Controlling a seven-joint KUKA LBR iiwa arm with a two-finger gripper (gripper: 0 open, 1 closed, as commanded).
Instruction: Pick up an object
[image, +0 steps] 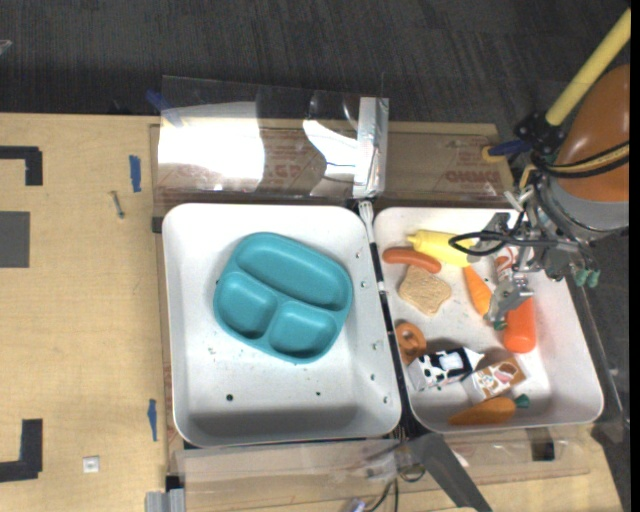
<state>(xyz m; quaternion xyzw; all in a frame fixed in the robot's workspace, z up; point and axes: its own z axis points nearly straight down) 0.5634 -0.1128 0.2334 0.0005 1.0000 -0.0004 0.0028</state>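
Gripper (505, 296) low in the right bin (580, 350)

We see its fingers down at the top of an orange carrot (520, 327), touching it; whether they clamp it or stand apart, we cannot tell.

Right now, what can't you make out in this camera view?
- Gripper: blurred, so its state over the orange carrot is unreadable.
- Small carton: label print too small to read.
- Orange item at the right bin's front rim: partly hidden by the carton.
- Arm: cut off by the right edge.
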